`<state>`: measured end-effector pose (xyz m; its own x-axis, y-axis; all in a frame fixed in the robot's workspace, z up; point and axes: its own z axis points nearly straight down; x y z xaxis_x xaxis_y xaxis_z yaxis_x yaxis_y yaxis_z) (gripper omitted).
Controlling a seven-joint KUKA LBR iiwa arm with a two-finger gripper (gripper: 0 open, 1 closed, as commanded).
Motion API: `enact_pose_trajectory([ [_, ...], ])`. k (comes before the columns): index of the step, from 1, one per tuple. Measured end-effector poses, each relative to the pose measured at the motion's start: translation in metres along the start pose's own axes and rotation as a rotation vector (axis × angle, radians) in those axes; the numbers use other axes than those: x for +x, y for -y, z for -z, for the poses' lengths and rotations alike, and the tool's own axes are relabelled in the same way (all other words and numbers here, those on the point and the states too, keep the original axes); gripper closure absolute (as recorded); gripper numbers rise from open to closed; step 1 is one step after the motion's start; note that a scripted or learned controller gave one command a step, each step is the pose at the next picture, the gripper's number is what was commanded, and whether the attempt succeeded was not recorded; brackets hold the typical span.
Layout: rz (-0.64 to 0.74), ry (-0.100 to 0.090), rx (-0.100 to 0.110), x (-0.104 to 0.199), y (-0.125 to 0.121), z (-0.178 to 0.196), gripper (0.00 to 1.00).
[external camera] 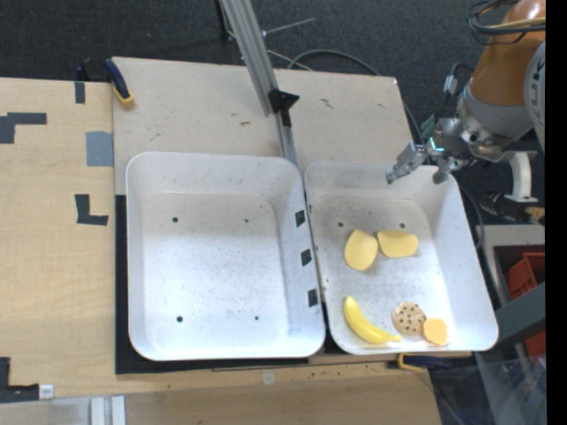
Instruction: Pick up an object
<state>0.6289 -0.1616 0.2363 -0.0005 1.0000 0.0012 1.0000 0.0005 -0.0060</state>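
In the right bin [461, 237] lie two pale yellow rounded pieces: one [361, 250] near the middle and another [398, 243] just right of it. At the bin's front sit a yellow banana [366, 323], a speckled cookie [408, 318] and a small orange piece [435, 330]. My gripper [416, 168] hangs over the bin's far right corner, well above and behind the objects. Its two fingers are spread apart with nothing between them.
The left bin [142, 237] stands beside the right one. A slanted metal pole [252, 51] runs down to the divider between the bins. A blue and yellow tool [120, 82] lies at the board's far left corner. Cables trail behind the bins.
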Motion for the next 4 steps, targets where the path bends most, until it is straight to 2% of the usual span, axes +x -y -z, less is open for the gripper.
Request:
enact_pose_trajectory([
  [1, 0.002, 0.002, -0.005, 0.000, -0.001, 0.003, 0.00],
  [2, 0.001, 0.001, 0.001, 0.009, 0.006, -0.052, 0.00],
  [4, 0.001, 0.002, -0.003, 0.016, 0.007, -0.151, 0.00],
])
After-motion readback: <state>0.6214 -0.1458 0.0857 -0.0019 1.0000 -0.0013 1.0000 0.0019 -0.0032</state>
